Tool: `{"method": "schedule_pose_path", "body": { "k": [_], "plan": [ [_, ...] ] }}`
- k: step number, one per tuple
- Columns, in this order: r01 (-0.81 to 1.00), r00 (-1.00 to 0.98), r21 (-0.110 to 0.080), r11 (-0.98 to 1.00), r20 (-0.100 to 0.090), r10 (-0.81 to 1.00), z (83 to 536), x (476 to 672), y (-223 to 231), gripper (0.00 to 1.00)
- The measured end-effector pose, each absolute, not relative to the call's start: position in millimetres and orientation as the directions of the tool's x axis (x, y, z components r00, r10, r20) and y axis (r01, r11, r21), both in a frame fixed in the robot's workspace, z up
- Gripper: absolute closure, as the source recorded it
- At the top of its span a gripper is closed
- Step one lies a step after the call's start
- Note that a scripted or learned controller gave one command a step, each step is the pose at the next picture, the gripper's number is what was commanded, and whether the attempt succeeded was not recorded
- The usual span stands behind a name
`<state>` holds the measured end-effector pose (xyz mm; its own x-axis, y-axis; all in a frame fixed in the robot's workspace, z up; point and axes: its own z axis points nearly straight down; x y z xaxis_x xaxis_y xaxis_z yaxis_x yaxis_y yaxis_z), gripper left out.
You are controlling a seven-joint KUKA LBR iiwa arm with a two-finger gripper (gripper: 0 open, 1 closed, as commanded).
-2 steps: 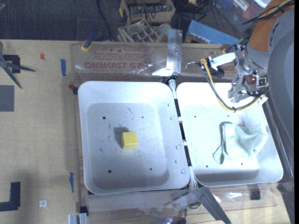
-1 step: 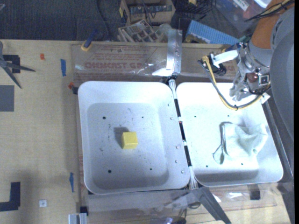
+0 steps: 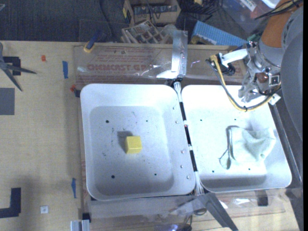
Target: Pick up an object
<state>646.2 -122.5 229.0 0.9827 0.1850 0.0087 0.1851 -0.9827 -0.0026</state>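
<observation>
Two shallow white bins sit side by side on the bench: the left bin (image 3: 96, 97) and the right bin (image 3: 202, 97), the right one lying directly below the gripper (image 3: 255, 93), the left one well off to the side of it. One yellow block (image 3: 134, 144) lies in the left bin, far from the gripper across the shared rims, and one crumpled white cloth (image 3: 252, 143) lies in the right bin, just below the gripper and apart from it. One grey arm (image 3: 288, 28) reaches in, carrying that single gripper.
</observation>
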Motion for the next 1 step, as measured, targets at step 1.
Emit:
{"method": "schedule_pose_path", "body": {
  "k": [1],
  "plan": [
    [0.183, 0.983, -0.003, -0.983, 0.011, 0.183, 239.2, 646.5, -124.0, 1.00]
  ]
}}
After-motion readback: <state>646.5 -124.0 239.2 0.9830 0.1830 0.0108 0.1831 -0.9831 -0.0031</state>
